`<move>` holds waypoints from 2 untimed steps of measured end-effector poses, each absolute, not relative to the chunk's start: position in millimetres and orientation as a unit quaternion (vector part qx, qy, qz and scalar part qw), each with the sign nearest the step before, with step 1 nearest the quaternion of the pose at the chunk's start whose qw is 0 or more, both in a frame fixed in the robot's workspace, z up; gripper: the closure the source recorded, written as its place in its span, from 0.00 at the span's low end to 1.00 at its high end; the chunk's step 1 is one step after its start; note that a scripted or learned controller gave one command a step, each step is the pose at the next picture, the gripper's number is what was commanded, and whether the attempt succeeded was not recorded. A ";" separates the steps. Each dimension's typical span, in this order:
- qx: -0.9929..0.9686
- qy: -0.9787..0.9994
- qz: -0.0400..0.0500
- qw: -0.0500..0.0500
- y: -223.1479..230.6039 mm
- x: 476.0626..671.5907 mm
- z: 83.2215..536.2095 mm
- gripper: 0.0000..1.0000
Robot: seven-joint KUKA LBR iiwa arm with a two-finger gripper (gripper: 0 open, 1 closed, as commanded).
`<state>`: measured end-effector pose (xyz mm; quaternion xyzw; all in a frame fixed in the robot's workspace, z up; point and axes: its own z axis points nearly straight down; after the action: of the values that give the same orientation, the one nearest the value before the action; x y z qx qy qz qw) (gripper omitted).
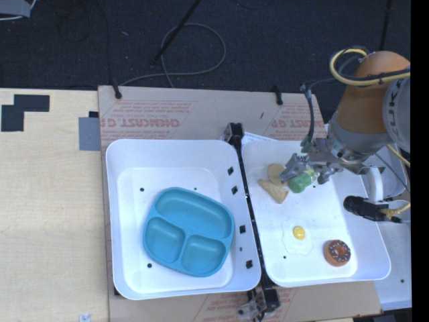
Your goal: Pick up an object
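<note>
Camera view: cardboard-lined bench [167, 116] (dark floor [100, 39] behind)

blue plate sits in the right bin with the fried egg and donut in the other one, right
Not quite. The camera view shows the blue plate in the left bin; the fried egg and donut lie in the right bin.

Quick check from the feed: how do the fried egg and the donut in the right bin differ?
The fried egg is white with a yellow yolk; the donut is brown with speckled icing. The egg looks flat with an irregular outline; the donut is a round ring. The egg lies mid-bin; the donut sits nearer the bin's right corner. Both lie apart from the gripper.
</note>
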<state>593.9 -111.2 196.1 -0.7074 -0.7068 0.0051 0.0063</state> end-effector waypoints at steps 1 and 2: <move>-0.707 -0.707 0.000 0.001 -111.3 596.6 204.7 0.00; -0.707 -0.707 0.002 0.003 -110.7 589.8 142.2 0.00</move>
<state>589.8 -110.7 142.2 -0.7069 -0.7073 0.0025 0.0034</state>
